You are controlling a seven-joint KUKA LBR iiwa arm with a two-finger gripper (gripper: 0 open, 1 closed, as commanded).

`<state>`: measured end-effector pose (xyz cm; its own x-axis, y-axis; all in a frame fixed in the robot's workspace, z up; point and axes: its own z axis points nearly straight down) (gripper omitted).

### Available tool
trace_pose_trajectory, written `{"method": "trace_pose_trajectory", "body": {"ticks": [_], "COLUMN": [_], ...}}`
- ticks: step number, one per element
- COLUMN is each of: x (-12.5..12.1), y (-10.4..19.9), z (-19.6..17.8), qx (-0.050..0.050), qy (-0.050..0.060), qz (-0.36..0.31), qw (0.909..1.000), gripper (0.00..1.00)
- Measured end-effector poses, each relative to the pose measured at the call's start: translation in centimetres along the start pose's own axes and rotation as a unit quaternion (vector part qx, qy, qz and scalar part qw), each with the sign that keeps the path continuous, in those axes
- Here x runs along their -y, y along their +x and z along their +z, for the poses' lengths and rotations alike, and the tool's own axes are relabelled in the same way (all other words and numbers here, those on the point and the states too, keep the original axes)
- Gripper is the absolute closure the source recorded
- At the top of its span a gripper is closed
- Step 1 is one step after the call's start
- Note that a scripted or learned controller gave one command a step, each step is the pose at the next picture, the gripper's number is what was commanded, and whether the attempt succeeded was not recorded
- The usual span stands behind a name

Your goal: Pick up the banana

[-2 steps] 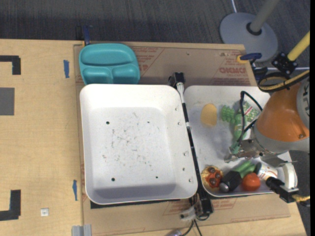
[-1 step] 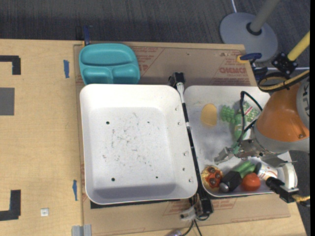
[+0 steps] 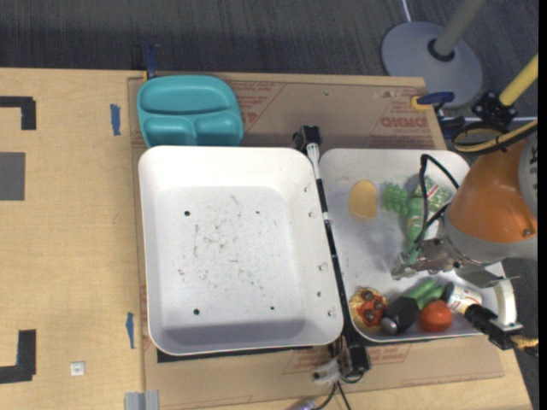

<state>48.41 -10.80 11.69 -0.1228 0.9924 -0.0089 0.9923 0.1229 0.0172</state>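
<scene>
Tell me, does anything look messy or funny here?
Yes: the left bin has dark specks and scuff marks on its floor, while the toy food sits jumbled in the right bin, piled mostly at its near edge. Nothing looks spilled or broken.

White bins: two, the left bin [image 3: 231,246] and the right bin [image 3: 359,237]
Teal trays: one [image 3: 190,109]
Yellow pieces: one [image 3: 363,200]
Red tomatoes: one [image 3: 436,316]
Green items: several, exact count unclear [image 3: 408,205]
</scene>
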Motion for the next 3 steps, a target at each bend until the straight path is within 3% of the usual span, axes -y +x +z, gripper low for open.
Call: {"method": "trace_pose_trajectory", "body": {"ticks": [1, 2, 3], "x": [-3.2, -2.0, -2.6], "y": [10.2, 19.0, 24.0], "z": [-6.8, -6.9, 2.8], "qx": [-0.005, -0.006, -0.006], "qy": [0.008, 0.009, 0.006], "qz": [0.008, -0.050, -0.133], "qw": [0.9999, 0.9987, 0.9911], "gripper": [1.00, 1.00, 1.00]}}
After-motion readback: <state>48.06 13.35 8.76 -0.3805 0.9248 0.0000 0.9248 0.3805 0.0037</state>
